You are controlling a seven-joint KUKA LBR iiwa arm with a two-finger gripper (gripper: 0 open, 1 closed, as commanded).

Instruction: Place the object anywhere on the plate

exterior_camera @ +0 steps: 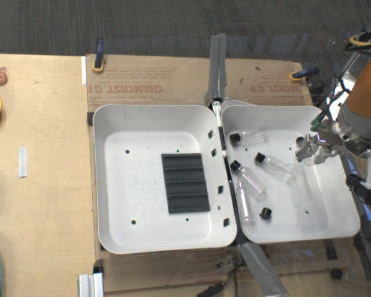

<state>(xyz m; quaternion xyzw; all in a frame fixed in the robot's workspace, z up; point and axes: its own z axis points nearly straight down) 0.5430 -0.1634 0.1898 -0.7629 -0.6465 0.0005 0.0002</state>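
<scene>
The arm [363, 98] reaches in from the right, its orange band just above and right of the gripper [310, 148]. The metallic wrist sits immediately right of the gripper, and dark cabling trails below it.

Beside the silvery-grey claw [310, 147], the near bin [309, 224] is white and holds clear vials [252, 181] with black caps. The farther bin [111, 184] is white too, speckled with small dark dots, and carries a black ribbed plate [185, 182]. Beyond both, the counter [37, 166] is pale wood, and brown cardboard [136, 82] with reddish lettering lies under the bins.
</scene>
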